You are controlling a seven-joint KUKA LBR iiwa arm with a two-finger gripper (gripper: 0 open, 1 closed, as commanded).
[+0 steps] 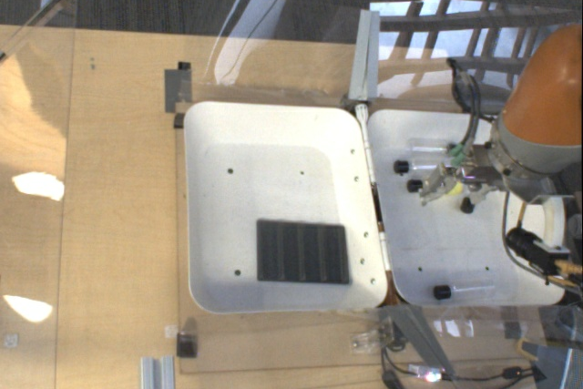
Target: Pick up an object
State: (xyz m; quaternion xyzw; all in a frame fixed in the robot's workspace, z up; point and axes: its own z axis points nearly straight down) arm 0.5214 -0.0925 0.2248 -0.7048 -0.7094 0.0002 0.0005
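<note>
A dark ribbed rectangular pad lies flat in the left bin, near its front. In the right bin, several small clear tubes with black caps are scattered: one at the back left, one just below it, one further right, and one near the front. A small yellow and green piece lies among the back ones. My gripper hangs low over this back cluster, below the orange-banded arm that comes in from the right. The arm's body hides part of the cluster.
A metal divider post stands behind the gap between the bins. A white curved object and black cables sit by the right bin's right edge. The wooden bench stretches to the left.
</note>
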